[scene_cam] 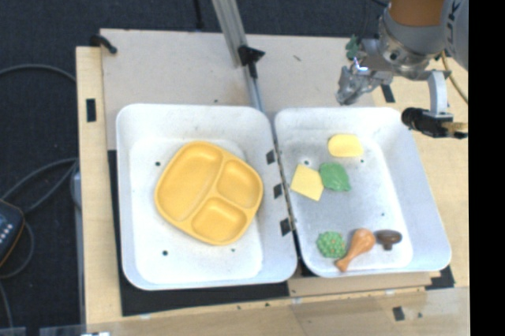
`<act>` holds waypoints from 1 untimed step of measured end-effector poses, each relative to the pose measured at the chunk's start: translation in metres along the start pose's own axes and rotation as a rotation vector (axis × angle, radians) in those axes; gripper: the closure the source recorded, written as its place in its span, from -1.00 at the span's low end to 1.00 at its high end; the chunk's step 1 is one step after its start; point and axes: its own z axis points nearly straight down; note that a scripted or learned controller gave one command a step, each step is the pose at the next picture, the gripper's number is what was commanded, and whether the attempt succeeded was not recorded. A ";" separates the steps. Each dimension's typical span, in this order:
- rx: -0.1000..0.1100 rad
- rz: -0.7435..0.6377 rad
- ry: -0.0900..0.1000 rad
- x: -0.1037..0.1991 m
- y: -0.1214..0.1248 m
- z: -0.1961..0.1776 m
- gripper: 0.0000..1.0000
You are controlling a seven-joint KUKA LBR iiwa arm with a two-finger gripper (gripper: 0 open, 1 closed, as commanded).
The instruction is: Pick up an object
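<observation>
The right bin (410, 169) holds several toy foods: a yellow oval piece (346, 145), a yellow wedge (307, 183), a green leafy piece (335, 177), a green broccoli (331, 244), a tan drumstick (356, 247) and a brown mushroom (388, 238). My gripper (349, 88) hangs above the bin's far rim, up and slightly right of the yellow oval piece, with nothing visibly between its fingers.
The left bin (142, 129) carries a yellow compartment plate (208, 192). A slanted metal pole (229, 11) rises behind the two bins, ending near their shared edge. Cables trail over the dark floor at left.
</observation>
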 end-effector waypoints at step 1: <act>0.001 0.001 0.000 0.045 0.004 0.019 1.00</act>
